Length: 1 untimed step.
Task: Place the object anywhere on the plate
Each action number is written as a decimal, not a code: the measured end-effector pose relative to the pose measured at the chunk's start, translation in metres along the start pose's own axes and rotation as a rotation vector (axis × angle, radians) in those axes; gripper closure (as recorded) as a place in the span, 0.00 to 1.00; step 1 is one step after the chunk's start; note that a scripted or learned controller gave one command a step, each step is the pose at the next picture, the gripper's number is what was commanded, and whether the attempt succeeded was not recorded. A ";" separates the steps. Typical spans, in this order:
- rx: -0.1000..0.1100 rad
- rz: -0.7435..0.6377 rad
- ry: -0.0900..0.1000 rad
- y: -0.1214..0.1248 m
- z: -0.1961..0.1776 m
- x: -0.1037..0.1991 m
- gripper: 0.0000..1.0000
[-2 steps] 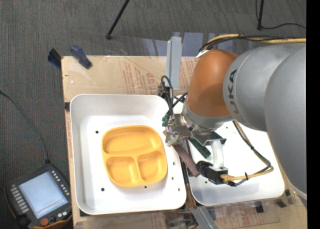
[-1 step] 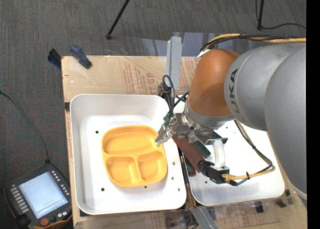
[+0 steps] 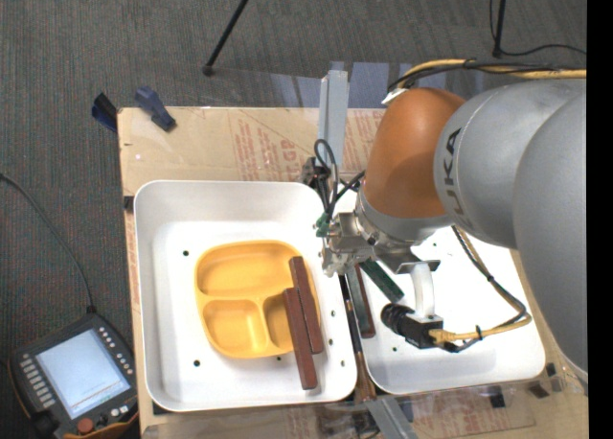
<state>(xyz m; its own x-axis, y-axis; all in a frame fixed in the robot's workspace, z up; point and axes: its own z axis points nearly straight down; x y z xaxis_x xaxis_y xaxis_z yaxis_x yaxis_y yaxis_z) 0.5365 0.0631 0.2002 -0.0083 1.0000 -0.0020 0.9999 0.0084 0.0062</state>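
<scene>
- Brown wooden bars lie just left of the pincer, across the right edge of the yellow plate.
- They are long, slim and dark.
- Pincer's opening: cannot tell.

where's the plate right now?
The plate lies in the middle of the view's left bin, two brown sticks lying across its right edge.

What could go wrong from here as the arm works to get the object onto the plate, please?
1. The two brown sticks lie along the right rim of the yellow plate, and one overhangs onto the floor of the left bin. A nudge could slide them off.
2. The claw hangs above that bin's right wall, close to the sticks, so a descent might strike the wall or knock them.
</scene>
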 end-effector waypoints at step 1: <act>0.000 0.000 0.000 0.000 0.000 0.000 0.00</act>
